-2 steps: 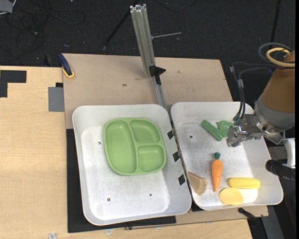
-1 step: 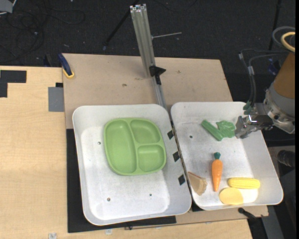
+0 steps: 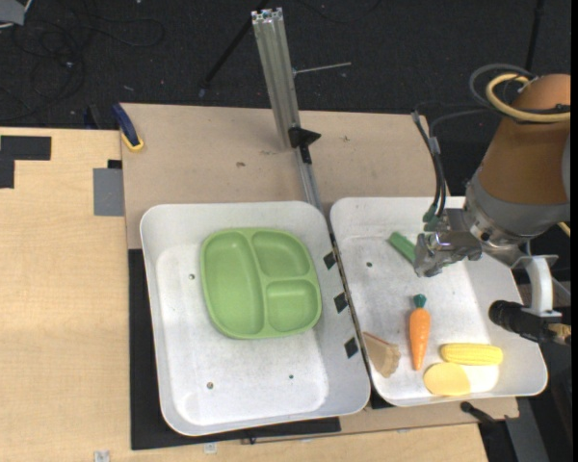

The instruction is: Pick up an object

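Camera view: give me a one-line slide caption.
Gripper hovers in the right bin near a green block, above a toy carrot; a green plate sits in the left bin.

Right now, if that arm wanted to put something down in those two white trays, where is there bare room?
The left bin has bare floor in front of the green divided plate. In the right bin, the stretch between the green block and the carrot is free. Its near right corner is crowded: carrot, corn, lemon, tan wedge.

The arm's metal wrist covers the right end of the green block (image 3: 402, 246).
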Controlling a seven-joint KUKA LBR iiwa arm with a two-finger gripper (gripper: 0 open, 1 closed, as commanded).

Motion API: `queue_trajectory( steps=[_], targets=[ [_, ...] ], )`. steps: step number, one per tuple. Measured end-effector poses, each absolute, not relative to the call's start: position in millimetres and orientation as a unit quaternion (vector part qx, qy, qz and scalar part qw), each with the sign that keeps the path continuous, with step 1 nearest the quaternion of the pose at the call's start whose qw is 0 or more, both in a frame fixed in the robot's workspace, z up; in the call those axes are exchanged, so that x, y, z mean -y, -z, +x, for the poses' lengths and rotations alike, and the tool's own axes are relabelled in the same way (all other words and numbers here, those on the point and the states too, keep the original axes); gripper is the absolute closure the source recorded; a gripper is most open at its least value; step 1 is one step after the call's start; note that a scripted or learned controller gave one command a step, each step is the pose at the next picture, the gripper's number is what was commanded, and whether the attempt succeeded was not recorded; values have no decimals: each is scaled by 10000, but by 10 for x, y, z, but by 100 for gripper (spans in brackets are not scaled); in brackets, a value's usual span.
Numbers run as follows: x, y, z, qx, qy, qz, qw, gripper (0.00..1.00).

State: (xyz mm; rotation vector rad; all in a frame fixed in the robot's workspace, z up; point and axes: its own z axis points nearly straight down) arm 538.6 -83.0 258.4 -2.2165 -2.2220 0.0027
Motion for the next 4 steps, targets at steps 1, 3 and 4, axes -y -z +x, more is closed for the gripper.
queue_trajectory(
  steps=[1,3,4],
  targets=[
    [364,-2611,5346,7081,-9,-7061,17,100],
    [-696,-2561,5265,7081,-21,-7061,21,100],
    [-1107,-2475,5113,7079,-18,-7063,17,100]
  ],
)
